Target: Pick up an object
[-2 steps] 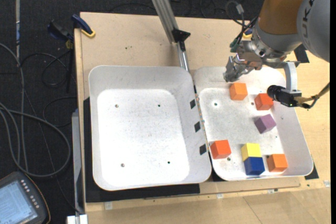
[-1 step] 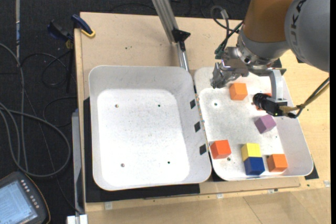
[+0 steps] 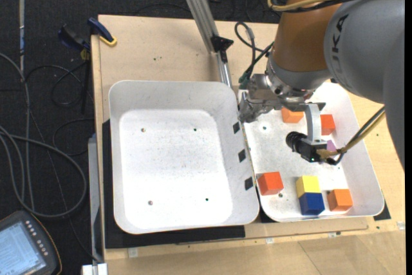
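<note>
Several blocks lie in the right bin [image 3: 367, 203]. An orange block [image 3: 270, 182] sits near the bin's front left. A yellow block [image 3: 308, 185] touches a blue block [image 3: 312, 203], with another orange block [image 3: 340, 199] beside them. Two more orange blocks [image 3: 293, 116] [image 3: 327, 123] lie further back, partly hidden by the arm. A small pink piece [image 3: 331, 146] shows near the right wall. My gripper [image 3: 247, 113] hangs low over the right bin's back left corner, beside the wall between the bins, with no block seen at it.
The left bin [image 3: 129, 100] is white and shallow. A slanted metal pole [image 3: 196, 0] rises behind the bins. A black fitting with a cable [image 3: 302, 143] hangs off the wrist over the right bin. Clamps [image 3: 87, 35] lie at the bench's back left.
</note>
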{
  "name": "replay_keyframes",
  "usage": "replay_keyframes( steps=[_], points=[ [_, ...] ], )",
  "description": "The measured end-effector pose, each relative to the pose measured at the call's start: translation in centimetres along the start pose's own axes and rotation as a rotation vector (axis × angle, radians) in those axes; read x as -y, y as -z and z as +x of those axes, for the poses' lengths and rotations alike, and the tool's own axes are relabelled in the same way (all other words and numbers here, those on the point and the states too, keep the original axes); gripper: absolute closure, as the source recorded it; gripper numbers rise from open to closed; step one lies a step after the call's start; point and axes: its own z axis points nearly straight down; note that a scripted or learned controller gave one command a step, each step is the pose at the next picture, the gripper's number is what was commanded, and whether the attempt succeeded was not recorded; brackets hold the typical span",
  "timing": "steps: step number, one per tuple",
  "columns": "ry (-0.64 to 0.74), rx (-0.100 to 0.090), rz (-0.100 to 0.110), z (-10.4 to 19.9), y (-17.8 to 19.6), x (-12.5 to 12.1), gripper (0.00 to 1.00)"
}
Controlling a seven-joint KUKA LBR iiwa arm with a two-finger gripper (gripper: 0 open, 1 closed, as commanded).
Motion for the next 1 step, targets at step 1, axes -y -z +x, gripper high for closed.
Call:
replay_keyframes(
  steps=[1],
  points=[
    [0.001, 0.000, 0.000, 5.26, -1.26, 2.60, 1.00]
  ],
)
